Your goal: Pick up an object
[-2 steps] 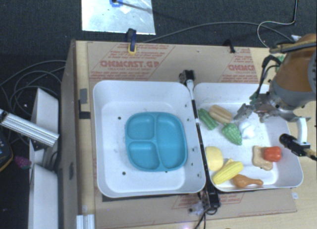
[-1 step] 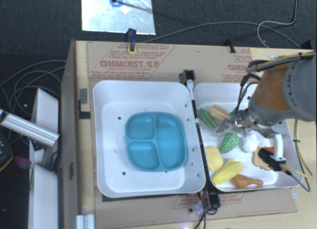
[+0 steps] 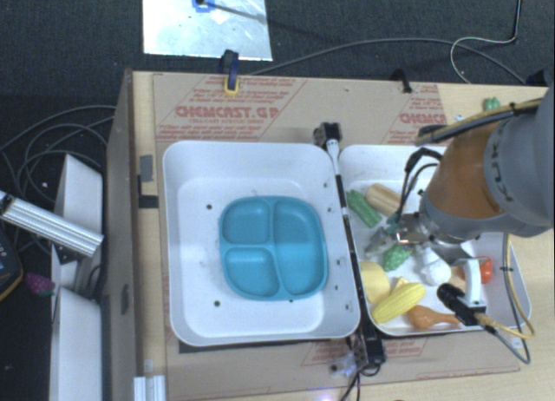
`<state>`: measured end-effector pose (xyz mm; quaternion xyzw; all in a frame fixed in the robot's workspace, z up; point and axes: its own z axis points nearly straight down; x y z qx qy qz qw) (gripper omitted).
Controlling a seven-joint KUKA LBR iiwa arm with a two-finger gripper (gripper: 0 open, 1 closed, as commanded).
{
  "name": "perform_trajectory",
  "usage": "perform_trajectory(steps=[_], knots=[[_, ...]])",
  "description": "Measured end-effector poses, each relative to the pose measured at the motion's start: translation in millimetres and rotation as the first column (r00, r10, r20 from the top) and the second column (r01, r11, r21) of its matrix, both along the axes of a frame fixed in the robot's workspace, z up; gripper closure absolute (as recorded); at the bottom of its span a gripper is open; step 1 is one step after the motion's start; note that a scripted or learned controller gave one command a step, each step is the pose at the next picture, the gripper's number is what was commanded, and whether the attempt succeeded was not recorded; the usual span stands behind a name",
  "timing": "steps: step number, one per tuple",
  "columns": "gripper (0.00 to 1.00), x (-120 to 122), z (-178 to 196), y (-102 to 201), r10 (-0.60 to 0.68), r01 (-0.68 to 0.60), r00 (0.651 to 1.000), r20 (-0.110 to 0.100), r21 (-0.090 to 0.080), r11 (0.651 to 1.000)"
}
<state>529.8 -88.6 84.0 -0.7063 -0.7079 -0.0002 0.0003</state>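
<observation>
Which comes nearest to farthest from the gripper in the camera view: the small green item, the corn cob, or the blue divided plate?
Measured from the gripper:
1. Small green item, just below it, right bin.
2. Corn cob, lower in the right bin.
3. Blue divided plate, in the left bin.

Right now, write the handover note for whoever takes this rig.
Gripper: down in the right bin, among the toy food; grip state unreadable.
Things: green piece beside the gripper, corn cob, yellow piece, green pod and beige piece all lie in the right bin. Blue divided plate sits in the left bin.
Done: nothing visibly lifted.
Left: grasp and raise one object.
</observation>
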Motion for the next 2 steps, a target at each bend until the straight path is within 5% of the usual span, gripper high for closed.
perform_trajectory(steps=[1,2], knots=[[1.0,1,11,0,0.002,-0.002,1.0,0.004,0.0,1.0],[1.0,22,101,77,0.003,-0.003,1.0,0.004,0.001,1.0]])
